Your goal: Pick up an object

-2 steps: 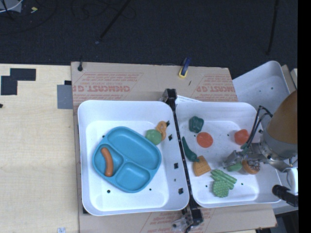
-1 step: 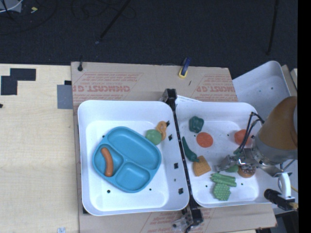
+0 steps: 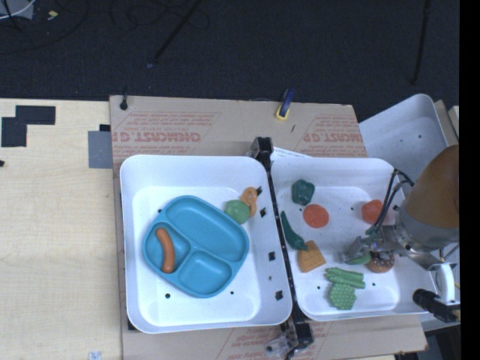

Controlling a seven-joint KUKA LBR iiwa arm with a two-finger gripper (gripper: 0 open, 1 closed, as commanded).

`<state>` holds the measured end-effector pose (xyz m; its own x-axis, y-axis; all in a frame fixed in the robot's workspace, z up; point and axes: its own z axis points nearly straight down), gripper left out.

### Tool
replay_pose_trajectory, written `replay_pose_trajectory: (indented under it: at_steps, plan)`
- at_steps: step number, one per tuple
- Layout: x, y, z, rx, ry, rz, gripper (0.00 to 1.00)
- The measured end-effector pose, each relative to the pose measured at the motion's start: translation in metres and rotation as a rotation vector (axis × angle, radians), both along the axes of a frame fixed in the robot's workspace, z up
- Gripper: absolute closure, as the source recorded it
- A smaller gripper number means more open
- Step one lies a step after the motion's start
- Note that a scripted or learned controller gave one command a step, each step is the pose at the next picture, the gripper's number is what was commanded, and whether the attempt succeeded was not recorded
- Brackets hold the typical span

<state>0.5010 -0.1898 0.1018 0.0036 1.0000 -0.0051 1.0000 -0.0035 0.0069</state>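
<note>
- Reaching in from the right, my gripper (image 3: 367, 250) sits low in the right bin (image 3: 341, 172), near its right side.
- I cannot tell how it is set; the metal tip blurs into the clutter there.
- A small brown round piece (image 3: 382, 262) lies just beside the tip; whether they touch is unclear.
- Near it: a smooth orange ball (image 3: 371, 211), a flat orange-red disc (image 3: 316, 216), a bumpy green block (image 3: 342, 296) under a ridged green strip (image 3: 344, 277).
- Further left: a tan wedge (image 3: 310, 258), a dark green curved pod (image 3: 292, 232), a dark teal lump (image 3: 302, 192).
- The left bin (image 3: 142, 201) holds a glossy blue divided plate (image 3: 196, 244) with an orange sausage (image 3: 166, 249) in one compartment.
- A green ball (image 3: 238, 211) rests at the plate's rim beside a small orange figure (image 3: 250, 198).
</note>
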Motion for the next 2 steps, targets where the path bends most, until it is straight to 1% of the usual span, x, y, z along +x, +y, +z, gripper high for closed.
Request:
replay_pose_trajectory:
  at_steps: [1,2]
  plan:
    - [0.007,-0.009,0.054,0.005,0.006,0.003,1.00]
    - [0.006,-0.003,0.114,0.004,0.003,0.004,1.00]
